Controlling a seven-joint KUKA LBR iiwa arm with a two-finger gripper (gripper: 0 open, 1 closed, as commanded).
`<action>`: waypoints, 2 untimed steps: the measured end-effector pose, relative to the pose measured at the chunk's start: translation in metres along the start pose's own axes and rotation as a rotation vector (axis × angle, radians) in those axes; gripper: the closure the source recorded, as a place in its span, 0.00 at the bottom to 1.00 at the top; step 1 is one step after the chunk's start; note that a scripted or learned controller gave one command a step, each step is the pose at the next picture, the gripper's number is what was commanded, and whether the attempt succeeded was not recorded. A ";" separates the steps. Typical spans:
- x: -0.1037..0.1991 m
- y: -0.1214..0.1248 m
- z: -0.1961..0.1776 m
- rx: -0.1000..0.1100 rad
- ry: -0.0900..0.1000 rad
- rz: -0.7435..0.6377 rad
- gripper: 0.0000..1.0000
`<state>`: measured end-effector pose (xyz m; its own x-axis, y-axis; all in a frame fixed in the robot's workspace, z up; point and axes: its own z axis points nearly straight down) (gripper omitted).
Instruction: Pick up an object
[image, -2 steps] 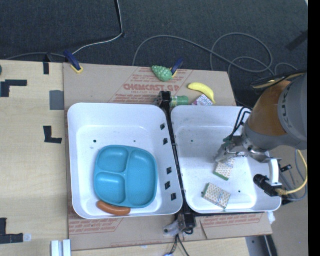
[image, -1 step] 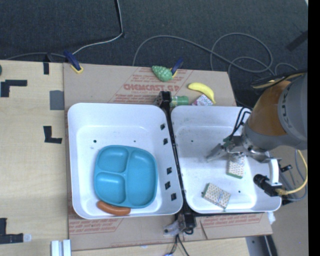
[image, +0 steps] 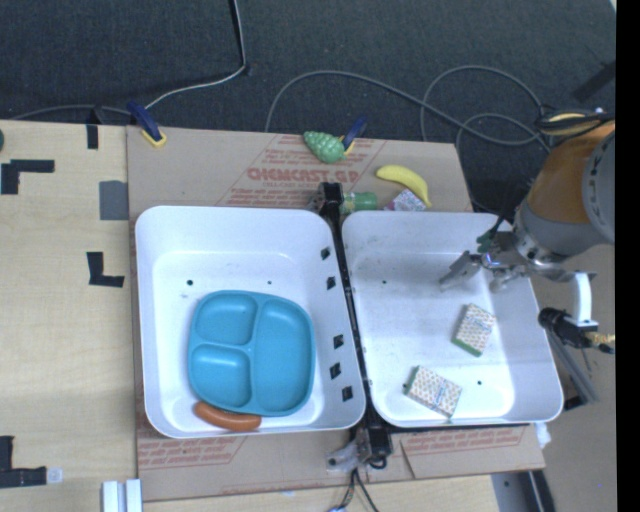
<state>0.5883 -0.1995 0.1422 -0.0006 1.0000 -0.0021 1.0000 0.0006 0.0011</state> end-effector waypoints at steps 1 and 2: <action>-0.013 -0.038 0.015 0.004 0.001 0.001 0.00; -0.002 -0.057 0.050 -0.020 -0.013 0.001 0.00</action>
<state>0.5312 -0.2016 0.0917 0.0007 0.9999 -0.0149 0.9998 -0.0003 0.0212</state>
